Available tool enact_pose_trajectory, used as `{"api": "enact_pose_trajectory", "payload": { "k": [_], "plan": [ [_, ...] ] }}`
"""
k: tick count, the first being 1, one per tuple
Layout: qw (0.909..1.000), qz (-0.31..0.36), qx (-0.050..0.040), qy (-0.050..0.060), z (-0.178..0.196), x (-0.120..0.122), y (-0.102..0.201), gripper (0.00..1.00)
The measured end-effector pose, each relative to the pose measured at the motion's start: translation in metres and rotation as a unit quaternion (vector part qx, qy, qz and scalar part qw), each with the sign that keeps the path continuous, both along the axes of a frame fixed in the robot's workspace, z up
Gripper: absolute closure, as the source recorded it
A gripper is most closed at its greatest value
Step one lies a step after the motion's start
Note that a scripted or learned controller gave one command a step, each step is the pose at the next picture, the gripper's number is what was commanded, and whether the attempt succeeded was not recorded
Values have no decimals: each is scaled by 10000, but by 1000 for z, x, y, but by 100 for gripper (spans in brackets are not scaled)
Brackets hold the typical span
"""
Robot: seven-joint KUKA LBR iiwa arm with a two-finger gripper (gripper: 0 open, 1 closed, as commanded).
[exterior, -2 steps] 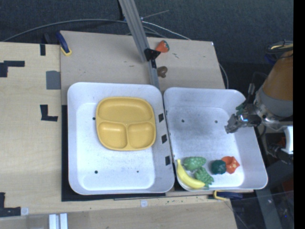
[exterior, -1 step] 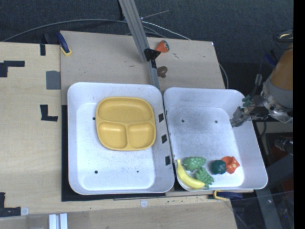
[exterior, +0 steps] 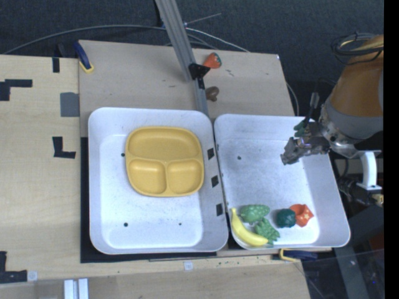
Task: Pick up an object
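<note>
gripper [exterior: 292,154] hangs at three o'clock of the right bin [exterior: 262,136], its opening cannot be told and nothing is seen in it, well apart from the banana [exterior: 244,233], green pieces [exterior: 255,213] and red piece [exterior: 303,214] heaped at six o'clock, likely targets.

I see a yellow plate [exterior: 165,160] in my white bin [exterior: 100,185], a yellow banana [exterior: 244,232], green broccoli [exterior: 254,213] and a red pepper [exterior: 303,214].
</note>
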State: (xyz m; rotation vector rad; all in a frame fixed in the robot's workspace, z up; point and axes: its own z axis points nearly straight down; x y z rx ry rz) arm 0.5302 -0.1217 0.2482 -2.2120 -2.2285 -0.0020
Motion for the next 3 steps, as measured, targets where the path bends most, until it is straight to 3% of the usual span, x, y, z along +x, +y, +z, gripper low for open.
{"api": "enact_pose_trajectory", "payload": {
  "k": [1, 3],
  "plan": [
    [10000, -6, -4, 10, -10, -6, 54, 100],
    [10000, -3, -9, 11, -16, 8, 161, 100]
  ]
}}
